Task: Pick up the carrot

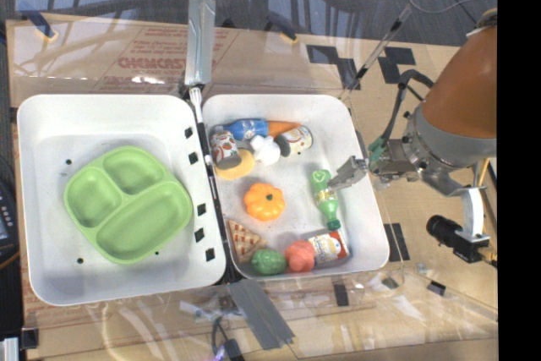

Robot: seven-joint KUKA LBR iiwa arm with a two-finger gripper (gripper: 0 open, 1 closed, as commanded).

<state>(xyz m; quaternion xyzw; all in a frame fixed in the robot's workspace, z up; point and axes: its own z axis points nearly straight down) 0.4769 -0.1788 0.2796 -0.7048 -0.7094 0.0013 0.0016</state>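
Approach step: pincer (348, 173), state indiscernible, at right bin's 3 o'clock; next move toward carrot (282, 129) at 12.

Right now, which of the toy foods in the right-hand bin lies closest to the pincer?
The green bottle-shaped toy by the bin's right wall; the pincer hangs just above-right of it, while the orange pumpkin sits farther left.

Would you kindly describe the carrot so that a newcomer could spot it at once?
Look in the right-hand bin, along its far wall. In that row of toys, the carrot lies between a blue item and a can. It is the slim, tapered orange piece, unlike the round orange pumpkin mid-bin.
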